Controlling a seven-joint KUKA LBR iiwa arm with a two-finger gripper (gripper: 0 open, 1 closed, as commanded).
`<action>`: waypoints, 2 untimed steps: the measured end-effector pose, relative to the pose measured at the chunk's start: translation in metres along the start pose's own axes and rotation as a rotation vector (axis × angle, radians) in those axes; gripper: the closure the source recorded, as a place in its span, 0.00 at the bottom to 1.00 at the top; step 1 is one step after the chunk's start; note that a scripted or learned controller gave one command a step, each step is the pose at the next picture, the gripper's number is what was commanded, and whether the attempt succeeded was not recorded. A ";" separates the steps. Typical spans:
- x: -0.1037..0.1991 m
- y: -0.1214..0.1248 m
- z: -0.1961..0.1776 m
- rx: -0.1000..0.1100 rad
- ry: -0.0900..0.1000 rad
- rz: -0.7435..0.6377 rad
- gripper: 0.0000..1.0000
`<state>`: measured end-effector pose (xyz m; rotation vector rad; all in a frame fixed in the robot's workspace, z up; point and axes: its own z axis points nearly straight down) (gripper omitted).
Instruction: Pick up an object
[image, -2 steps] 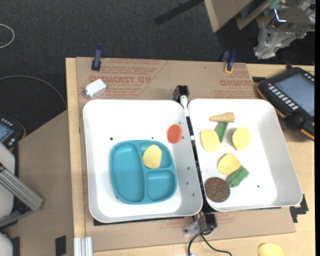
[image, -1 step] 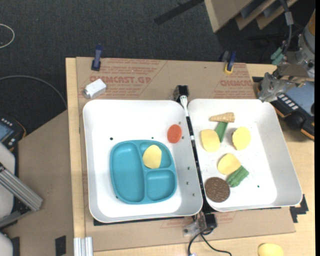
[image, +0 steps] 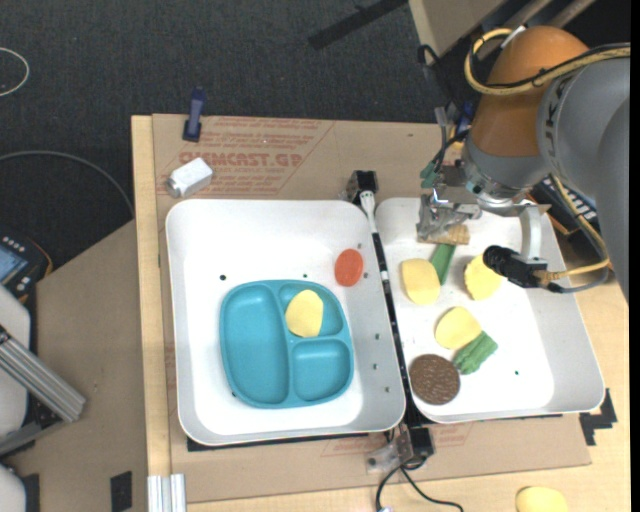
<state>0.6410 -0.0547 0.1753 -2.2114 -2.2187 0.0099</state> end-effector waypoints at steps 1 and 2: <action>0.049 -0.112 -0.089 -0.011 0.002 -0.001 1.00; 0.058 -0.020 -0.026 -0.013 -0.003 0.001 1.00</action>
